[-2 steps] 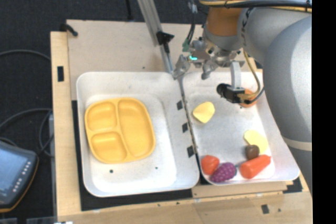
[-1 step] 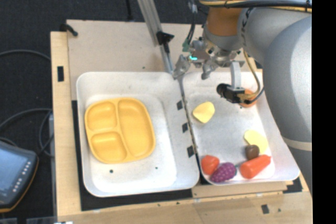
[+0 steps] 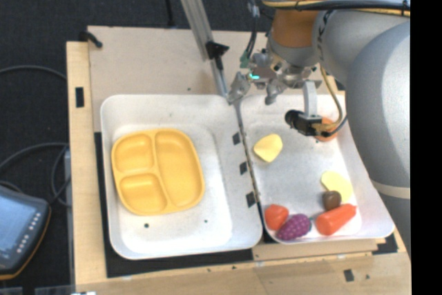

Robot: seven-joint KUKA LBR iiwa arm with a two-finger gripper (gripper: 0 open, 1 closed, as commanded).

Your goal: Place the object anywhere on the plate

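Hovering over the far end of the seam btwn the two bins, the tool (image 3: 253,92) is hanging w/ its fingers spread wide and nothing between them. The grey arm (image 3: 366,45) is reaching in from the right of the view. The tool is sitting above the bin rims, not touching any of the toy food.

The yellow plate (image 3: 157,169), w/ three compartments, is lying flat in the left bin (image 3: 221,141), and nothing is resting on it. The pale yellow lump (image 3: 268,147) is lying in the right bin (image 3: 297,169), close to the seam and nearest the tool, well apart from the plate.

The rest is crowding the near end of the right bin: a second yellow piece (image 3: 336,183) w/ a small brown bit (image 3: 331,200) just beside it, an orange-red carrot-like piece (image 3: 335,217), a purple bunch of grapes (image 3: 295,226) and a red piece (image 3: 276,216) touching the grapes at the corner by the seam. Both bins are sitting side by side on the tan tabletop (image 3: 138,59).
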